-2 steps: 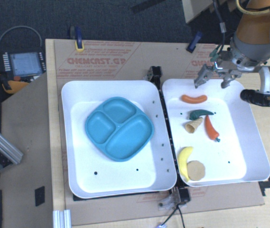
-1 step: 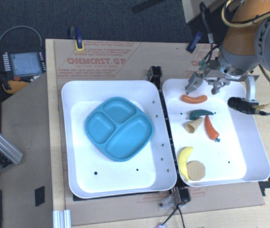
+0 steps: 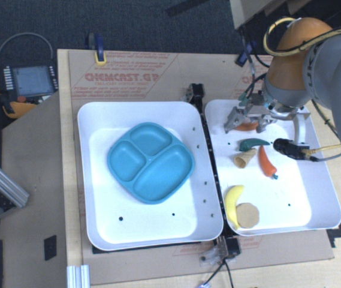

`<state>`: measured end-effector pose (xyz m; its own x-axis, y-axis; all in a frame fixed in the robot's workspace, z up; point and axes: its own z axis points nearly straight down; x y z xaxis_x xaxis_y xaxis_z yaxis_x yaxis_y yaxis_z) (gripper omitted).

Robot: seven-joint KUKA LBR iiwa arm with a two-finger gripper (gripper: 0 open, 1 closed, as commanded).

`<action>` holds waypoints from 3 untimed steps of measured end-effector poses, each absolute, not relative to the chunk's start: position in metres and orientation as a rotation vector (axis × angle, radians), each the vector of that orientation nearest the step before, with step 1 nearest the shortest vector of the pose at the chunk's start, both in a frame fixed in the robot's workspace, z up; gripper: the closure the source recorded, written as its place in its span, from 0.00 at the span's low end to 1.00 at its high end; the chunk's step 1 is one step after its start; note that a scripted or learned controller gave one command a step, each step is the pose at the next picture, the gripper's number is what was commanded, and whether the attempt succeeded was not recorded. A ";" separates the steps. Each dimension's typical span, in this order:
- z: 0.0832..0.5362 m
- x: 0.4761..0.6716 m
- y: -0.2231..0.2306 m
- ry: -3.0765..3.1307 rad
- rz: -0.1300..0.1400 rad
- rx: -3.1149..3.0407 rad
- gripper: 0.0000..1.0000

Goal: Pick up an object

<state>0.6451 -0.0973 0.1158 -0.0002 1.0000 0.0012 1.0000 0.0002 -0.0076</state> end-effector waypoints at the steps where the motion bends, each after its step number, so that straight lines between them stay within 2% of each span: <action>1: 0.131 0.647 -0.098 -2.223 -0.002 -2.222 1.00; 2: 0.196 0.653 -0.100 -2.227 -0.007 -2.226 1.00; 3: 0.231 0.654 -0.100 -2.226 -0.005 -2.224 1.00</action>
